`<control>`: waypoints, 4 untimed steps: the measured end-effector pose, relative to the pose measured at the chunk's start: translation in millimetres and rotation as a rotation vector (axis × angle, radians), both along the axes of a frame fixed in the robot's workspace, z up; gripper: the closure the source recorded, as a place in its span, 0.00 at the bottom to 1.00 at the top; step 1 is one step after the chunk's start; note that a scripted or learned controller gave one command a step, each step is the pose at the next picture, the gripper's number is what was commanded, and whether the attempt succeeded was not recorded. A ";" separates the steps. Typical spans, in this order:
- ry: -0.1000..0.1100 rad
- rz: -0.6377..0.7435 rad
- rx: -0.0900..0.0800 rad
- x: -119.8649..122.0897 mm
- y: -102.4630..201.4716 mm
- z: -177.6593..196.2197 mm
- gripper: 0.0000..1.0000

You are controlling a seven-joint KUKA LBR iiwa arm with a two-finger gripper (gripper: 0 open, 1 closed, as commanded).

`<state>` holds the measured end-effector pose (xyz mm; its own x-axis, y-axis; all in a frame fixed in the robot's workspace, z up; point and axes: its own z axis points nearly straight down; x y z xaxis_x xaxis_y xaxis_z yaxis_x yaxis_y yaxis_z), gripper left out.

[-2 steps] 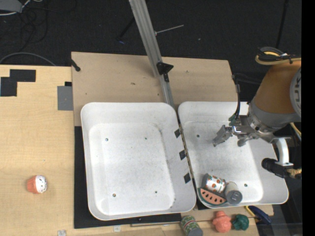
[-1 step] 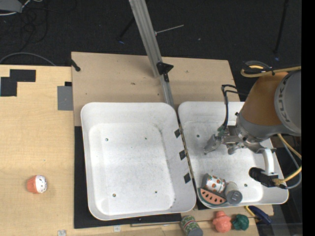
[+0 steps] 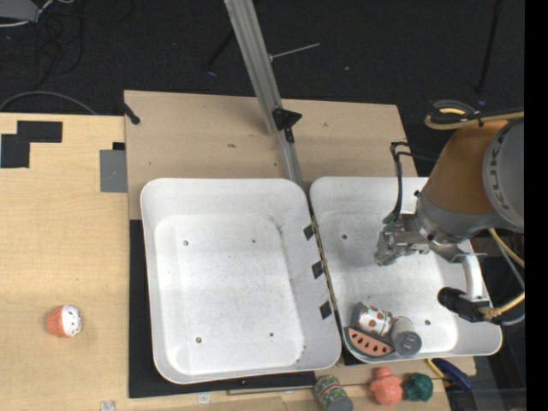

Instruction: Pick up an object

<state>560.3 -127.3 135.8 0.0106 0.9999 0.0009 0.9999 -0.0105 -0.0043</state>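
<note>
My gripper (image 3: 390, 248) hangs over the middle of the right bin (image 3: 360, 204), below the grey arm with its orange band. I see nothing between its fingers. Near the bin's front edge lie a red and white can (image 3: 373, 320), a watermelon slice toy (image 3: 372, 344) and a grey round piece (image 3: 406, 342). These lie well in front of the gripper, apart from it.
The left bin (image 3: 224, 272) sits beside the right one. A small orange and white ball (image 3: 64, 321) rests on the wooden bench at far left. Beyond the bins' front edge lie a dark can (image 3: 329, 391), a pink toy (image 3: 385, 386) and a green toy (image 3: 419, 386). A metal rail (image 3: 261, 75) slants behind the bins.
</note>
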 end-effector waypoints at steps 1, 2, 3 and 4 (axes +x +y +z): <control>-0.006 0.002 -0.001 -9.1 -2.0 49.2 1.00; -0.008 0.010 -0.002 -4.8 -9.8 109.4 1.00; -0.006 0.011 -0.001 -4.4 -11.1 143.0 1.00; -0.003 0.014 0.000 23.2 32.5 128.1 1.00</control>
